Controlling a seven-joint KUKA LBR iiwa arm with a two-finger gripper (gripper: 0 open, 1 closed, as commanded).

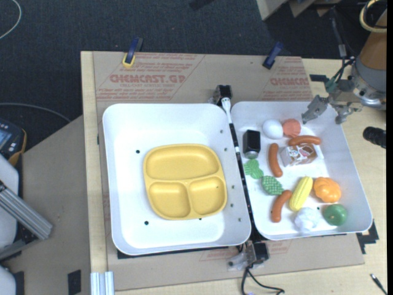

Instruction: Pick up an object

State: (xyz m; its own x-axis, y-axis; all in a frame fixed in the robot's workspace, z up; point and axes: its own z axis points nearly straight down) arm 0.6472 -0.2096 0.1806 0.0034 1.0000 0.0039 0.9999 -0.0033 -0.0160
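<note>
the end effector [326, 110] hangs over the far right corner of the right bin [362, 183], fingers spread apart with nothing between them. the toy food is all piled in that bin: a white egg [272, 128] and a pinkish round piece [291, 127] sit nearest, just left of and a bit below the fingers. a sausage [305, 141] lies under those, then a black block [251, 142], another sausage [275, 160], a corn cob [301, 192], an orange pepper-looking thing [326, 189] and a green apple [334, 214] toward the near edge. left bin [116, 165] holds a yellow divided tray [184, 180] on the desk [184, 66].
</note>
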